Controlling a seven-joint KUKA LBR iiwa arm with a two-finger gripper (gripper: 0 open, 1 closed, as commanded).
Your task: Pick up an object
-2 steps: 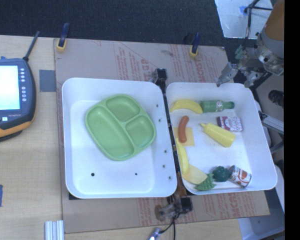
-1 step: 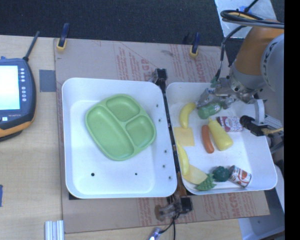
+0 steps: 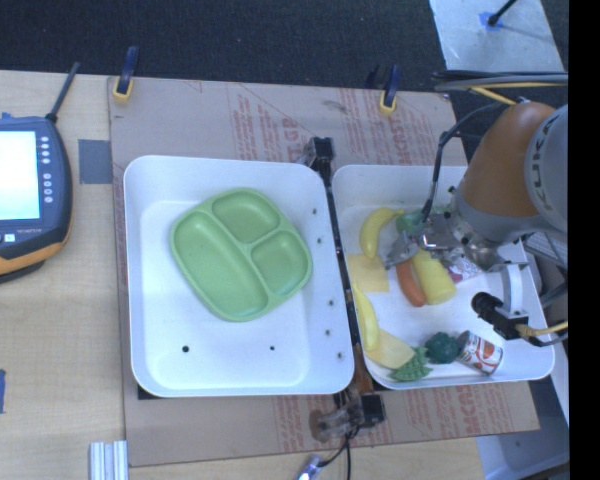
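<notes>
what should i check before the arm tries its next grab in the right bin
1. tool over the right bin: ok
2. Items within reach, banana and carrot: ok
3. Item seen between the tool's fingers: cannot tell
4. Target free of neighbours: not ok, carrot touches the yellow piece
5. Green plate lies in the left bin, away from the tool: ok

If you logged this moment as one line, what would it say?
arm: over right bin | gripper: down among toy food by hot dog | left bin: green plate | pick: unconfirmed
</notes>
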